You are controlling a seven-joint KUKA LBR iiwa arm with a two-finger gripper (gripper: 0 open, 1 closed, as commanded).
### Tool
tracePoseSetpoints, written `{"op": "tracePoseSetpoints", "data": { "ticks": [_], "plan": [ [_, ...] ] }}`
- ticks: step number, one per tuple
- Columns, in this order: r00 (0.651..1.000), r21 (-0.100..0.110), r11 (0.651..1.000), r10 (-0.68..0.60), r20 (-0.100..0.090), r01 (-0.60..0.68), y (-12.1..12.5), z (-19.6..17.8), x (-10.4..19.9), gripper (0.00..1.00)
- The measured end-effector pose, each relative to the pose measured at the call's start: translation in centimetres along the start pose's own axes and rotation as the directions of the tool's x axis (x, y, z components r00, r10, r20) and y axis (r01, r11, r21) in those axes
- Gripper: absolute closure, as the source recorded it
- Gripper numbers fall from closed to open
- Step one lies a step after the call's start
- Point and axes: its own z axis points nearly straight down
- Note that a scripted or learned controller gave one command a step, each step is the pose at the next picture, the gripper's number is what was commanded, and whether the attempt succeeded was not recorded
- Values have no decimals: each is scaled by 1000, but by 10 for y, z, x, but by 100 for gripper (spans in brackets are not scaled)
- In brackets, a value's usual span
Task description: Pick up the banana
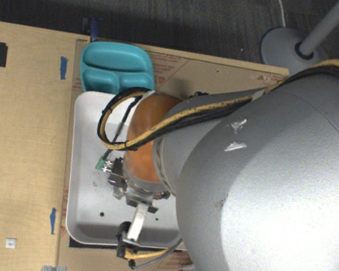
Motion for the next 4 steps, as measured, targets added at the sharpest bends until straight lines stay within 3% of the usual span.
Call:
{"op": "tracePoseSetpoints", "data": {
  "ticks": [1,2,3,4],
  "plan": [
    [948,5,948,-318,5,318,-1,-82,-2,100],
    [815,3,815,-580,0,580,7,38,-24,100],
    [816,2,816,-579,0,579,7,28,-23,100],
    [971,4,971,-238,5,238,1,-38,-14,100]
  ]
}}
